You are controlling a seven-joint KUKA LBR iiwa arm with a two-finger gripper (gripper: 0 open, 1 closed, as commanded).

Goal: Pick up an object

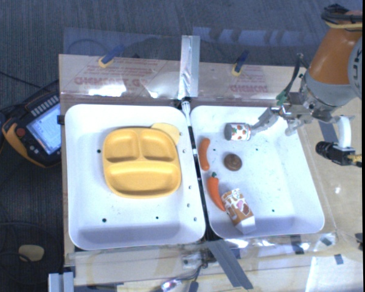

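Note:
The right bin [292,181] holds several small things. A little white can with red spots [237,131] lies on its side near the back. In front of it sits a brown round piece [232,161]. An orange sausage shape [204,153] lies by the left wall, with a carrot [215,190] below it. A patterned carton [238,207] lies near the front. My gripper [272,126] hangs over the bin's back right, open, with nothing between its fingers. One finger [260,122] points at the can, its tip right beside it.
The left bin [85,218] bears a yellow divided plate [142,162] with a pale yellow disc [165,128] tucked behind it. A metal divider [188,66] stands at the back between the bins. An orange handset [33,132] lies left of the bench.

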